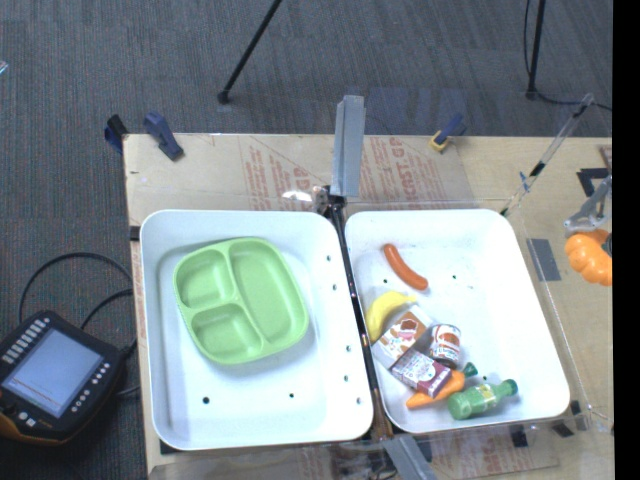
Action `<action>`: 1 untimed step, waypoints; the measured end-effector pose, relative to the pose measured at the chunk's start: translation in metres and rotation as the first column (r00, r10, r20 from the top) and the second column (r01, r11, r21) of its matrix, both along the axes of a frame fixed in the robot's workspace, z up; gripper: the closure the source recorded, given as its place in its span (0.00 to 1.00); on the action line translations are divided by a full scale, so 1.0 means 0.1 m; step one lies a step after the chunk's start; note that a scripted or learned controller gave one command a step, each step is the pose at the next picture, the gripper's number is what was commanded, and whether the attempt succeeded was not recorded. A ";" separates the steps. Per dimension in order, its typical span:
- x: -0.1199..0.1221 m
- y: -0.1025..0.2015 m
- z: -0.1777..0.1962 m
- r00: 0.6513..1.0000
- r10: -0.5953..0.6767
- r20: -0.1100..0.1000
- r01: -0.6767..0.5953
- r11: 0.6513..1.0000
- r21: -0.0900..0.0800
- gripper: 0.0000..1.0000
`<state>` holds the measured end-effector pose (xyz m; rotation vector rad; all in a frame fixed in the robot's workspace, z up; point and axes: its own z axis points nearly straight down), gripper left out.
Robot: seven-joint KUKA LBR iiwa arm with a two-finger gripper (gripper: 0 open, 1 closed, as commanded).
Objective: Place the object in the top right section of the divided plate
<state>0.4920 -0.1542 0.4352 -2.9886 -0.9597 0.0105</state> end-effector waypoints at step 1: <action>0.40 -0.58 0.00 0.968 -0.252 0.000 0.252 0.968 -0.001 1.00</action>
